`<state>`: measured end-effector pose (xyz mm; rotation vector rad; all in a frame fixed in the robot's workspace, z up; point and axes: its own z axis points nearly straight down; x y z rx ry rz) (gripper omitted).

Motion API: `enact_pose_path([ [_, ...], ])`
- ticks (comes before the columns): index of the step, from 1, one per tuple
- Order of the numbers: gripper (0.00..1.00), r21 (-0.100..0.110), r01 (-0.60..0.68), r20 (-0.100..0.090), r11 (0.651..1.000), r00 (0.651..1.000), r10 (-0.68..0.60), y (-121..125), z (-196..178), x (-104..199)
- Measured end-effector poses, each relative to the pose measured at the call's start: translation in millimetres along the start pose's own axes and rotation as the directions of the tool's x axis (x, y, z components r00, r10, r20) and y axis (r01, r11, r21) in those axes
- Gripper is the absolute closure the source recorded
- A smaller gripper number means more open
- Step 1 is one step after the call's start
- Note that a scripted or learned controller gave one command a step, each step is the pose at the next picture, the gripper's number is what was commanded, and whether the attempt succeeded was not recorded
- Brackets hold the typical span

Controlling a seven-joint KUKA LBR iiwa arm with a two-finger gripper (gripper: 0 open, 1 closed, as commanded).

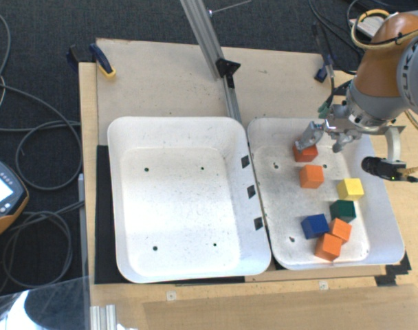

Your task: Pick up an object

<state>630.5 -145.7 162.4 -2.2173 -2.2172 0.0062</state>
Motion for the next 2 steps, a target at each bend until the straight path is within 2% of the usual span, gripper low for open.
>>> enact_pose_path([
  [1, 0.0, 0.0, -0.001, 0.0, 1.0, 1.0, 0.001, -8, 52, -7],
  [2, 1.0, -0.01, 0.001, 0.001, 1.0, 1.0, -0.001, -5, 36, -7],
])
